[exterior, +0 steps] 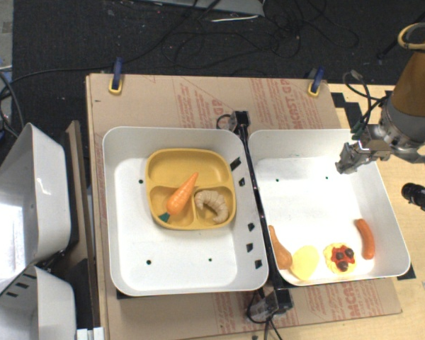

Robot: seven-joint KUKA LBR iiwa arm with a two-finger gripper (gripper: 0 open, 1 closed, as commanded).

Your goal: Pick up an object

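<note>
While the gripper point(348, 158) hovers at upper right over the right bin point(319, 197), jaw state unreadable, approach step; next it must descend toward the sausage point(366, 238).

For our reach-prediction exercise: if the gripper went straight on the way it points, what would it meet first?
The gripper points down-left over the right bin; it would probably meet that bin's bare white floor first. Depth is unclear from this view.

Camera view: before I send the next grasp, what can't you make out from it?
- Gripper: too small and dark to tell how its fingers stand.
- Arm: cut off by the right edge.
- Round toy in the right bin: too small to identify.
- Carrot on the yellow plate: its green end is partly hidden by the plate's divider.
</note>
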